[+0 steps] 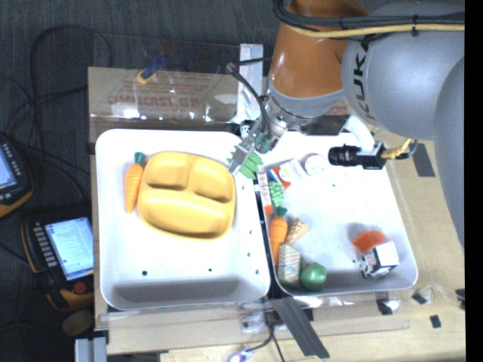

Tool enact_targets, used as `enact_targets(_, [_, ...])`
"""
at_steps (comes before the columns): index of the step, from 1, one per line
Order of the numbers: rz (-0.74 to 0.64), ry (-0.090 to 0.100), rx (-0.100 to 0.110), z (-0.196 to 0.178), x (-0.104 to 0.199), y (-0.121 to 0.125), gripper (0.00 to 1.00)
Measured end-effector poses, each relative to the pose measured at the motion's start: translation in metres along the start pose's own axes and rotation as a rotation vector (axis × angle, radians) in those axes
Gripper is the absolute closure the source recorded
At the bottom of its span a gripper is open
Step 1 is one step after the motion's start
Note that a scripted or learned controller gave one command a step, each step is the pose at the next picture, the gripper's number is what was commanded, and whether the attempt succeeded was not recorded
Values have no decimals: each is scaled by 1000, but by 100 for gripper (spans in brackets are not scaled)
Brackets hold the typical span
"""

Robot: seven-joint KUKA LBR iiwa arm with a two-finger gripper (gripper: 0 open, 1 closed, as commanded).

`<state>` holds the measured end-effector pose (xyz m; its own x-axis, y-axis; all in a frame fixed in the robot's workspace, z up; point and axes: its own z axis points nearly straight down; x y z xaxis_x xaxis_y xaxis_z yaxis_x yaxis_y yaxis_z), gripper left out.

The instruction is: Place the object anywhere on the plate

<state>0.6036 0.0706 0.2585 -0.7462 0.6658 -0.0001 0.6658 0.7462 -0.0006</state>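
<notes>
- The gripper (247, 155) hangs over the wall between the bins, at the yellow plate's (187, 194) two o'clock; something green (251, 162) sits at its tip, but a real grasp cannot be judged.
- It looks like small plastic: probably light, stiff, slippery.
- A hold across its middle seems safest.
- A carrot (133, 185) lies at the plate's nine o'clock.

- Green ball (313, 276) in the right bin (400, 232), near its front wall.
- Small white box (379, 258) beside an orange piece (368, 239).
- Handheld screen (69, 247) left of the bins.
</notes>
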Motion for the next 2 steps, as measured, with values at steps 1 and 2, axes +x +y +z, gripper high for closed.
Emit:
enact_targets(1, [-70,-1,0,-62,34,-44,100])
enact_targets(2, [-70,-1,-1,-62,34,-44,0])
